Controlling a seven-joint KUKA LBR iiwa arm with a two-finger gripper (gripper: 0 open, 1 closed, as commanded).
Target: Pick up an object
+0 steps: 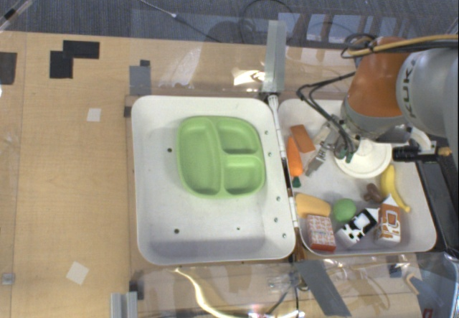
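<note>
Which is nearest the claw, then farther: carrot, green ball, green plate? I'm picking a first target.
From the claw in the camera view:
1. Carrot, just left of it, right bin.
2. Green ball, below it, same bin.
3. Green plate, far left, left bin.

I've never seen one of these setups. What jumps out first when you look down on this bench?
The bright green divided plate lying alone in the left bin catches the eye first. Next comes the grey arm with its orange band, reaching from the right over the right bin, where small toys crowd together, among them a banana and a green ball.
</note>
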